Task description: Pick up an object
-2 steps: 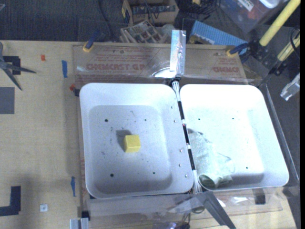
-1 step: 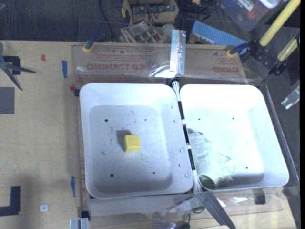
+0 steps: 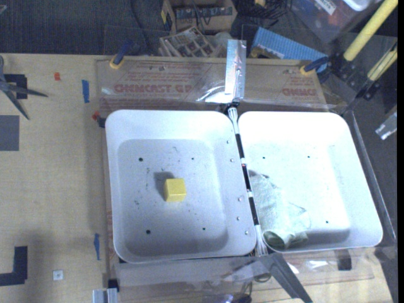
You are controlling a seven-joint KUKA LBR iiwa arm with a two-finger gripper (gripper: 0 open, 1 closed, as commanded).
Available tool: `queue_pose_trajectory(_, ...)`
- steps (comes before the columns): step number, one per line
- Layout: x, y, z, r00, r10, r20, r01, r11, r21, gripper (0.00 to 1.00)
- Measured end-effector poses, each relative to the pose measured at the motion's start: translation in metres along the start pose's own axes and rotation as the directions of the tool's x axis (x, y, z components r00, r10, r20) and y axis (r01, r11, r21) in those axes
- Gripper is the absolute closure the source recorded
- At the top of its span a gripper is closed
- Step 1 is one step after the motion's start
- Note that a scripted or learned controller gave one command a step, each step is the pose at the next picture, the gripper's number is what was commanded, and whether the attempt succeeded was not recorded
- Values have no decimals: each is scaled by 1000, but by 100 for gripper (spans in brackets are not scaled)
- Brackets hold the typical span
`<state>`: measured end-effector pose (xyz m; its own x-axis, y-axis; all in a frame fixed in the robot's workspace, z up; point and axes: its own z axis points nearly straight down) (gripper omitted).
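Camera view. Surface: light wooden bench, blue tape marks, black patches at left edge. Behind bench: cluttered dark area with cables, blue corrugated panel, yellow bar at upper right.

Writing: clear plastic sheet behind bins carries red lettering, partly readable "CHEMCAST".

Containers: two shallow white bins side by side, touching along centre seam. Left bin: single yellow cube near middle of floor. Right bin: crumpled pale cloth against left wall, rolled greenish end at near left corner.

Jaw state: cannot tell.
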<state>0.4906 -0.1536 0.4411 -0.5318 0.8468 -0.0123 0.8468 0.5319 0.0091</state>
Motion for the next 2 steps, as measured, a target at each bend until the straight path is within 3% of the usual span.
queue_pose_trajectory(1, 16, -3, 27, 921, -389, -10, 389, 921, 2, 100)
queue_pose_trajectory(2, -71, -11, 28, 794, -608, -4, 608, 794, 0, 100)
